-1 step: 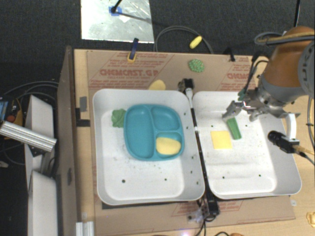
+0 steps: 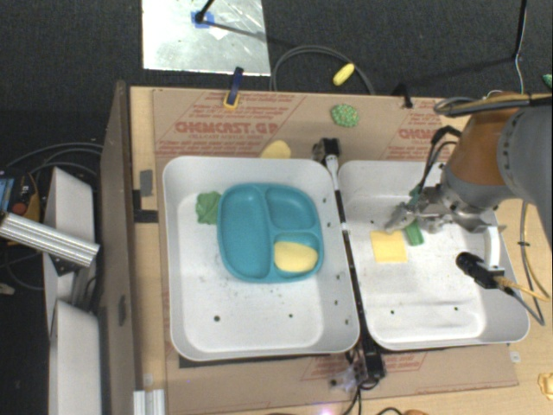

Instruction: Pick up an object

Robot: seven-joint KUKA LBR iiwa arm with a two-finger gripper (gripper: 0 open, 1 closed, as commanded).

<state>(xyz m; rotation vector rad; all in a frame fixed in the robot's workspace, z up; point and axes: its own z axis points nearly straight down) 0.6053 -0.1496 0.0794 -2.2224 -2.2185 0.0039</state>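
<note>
where the right bin (image 2: 432, 318) meets its middle, a yellow block (image 2: 389, 247) lies flat; just behind it the gripper (image 2: 415, 221) hangs low over a small green piece (image 2: 415, 234), and i cannot tell how its jaws stand. farther back, the bench's cardboard (image 2: 259, 115) reads "chemcast".

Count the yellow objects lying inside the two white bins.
2. A rounded yellow piece lies in a compartment of the blue tray in the left bin. A square yellow block lies on the right bin's floor, beside the gripper. The arm may hide more.
</note>
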